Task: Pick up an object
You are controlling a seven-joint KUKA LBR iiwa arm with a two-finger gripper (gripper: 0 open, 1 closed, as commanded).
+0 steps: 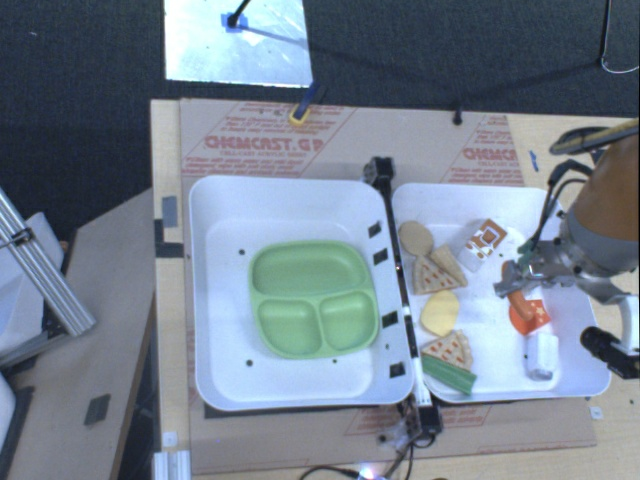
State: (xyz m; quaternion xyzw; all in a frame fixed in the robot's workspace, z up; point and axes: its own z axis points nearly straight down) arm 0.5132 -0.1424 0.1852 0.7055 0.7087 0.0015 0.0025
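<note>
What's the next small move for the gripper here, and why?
Probably a short straight descent. The gripper sits low in the right bin, just above the orange object, with nothing visibly between its fingers. The white object lies close below, so stay centered on the orange one.

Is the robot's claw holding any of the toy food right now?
Cannot be told: the gripper hangs just above the orange item in the right bin.

Even, bright overhead light; soft focus throughout. White bins [300, 388] left of gripper [520, 283] nearly washed out. Faint shadows under the gripper.
</note>
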